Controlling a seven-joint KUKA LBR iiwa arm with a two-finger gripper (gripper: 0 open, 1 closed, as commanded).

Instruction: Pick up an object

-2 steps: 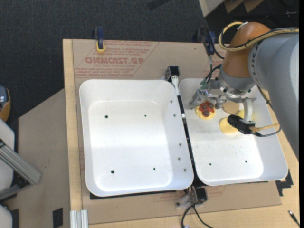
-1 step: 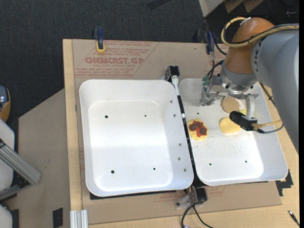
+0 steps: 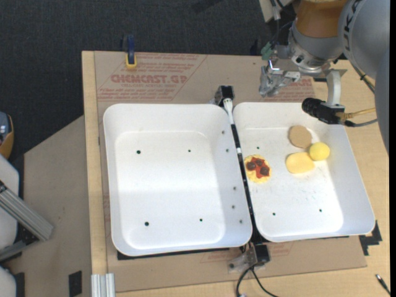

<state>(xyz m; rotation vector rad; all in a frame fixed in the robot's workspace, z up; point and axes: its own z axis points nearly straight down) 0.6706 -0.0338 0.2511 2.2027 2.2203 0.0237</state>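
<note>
My gripper (image 3: 273, 86) hangs above the far edge of the right bin (image 3: 346, 218), up near twelve o'clock, and I cannot tell how it is set. It holds nothing. In that bin sit a tan round piece (image 3: 300, 136), a yellow ball (image 3: 319, 151) touching a yellow lump (image 3: 299, 163), and a small pizza toy (image 3: 258, 168) at nine o'clock from the lump. The left bin (image 3: 117, 166) sits beside it.

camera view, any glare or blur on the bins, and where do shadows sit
Camera view: even, soft light; the left bin looks bright white across its floor, with a dimmer band along its upper part; small toy items in the right bin stay sharp; the gripper looks slightly soft.
</note>
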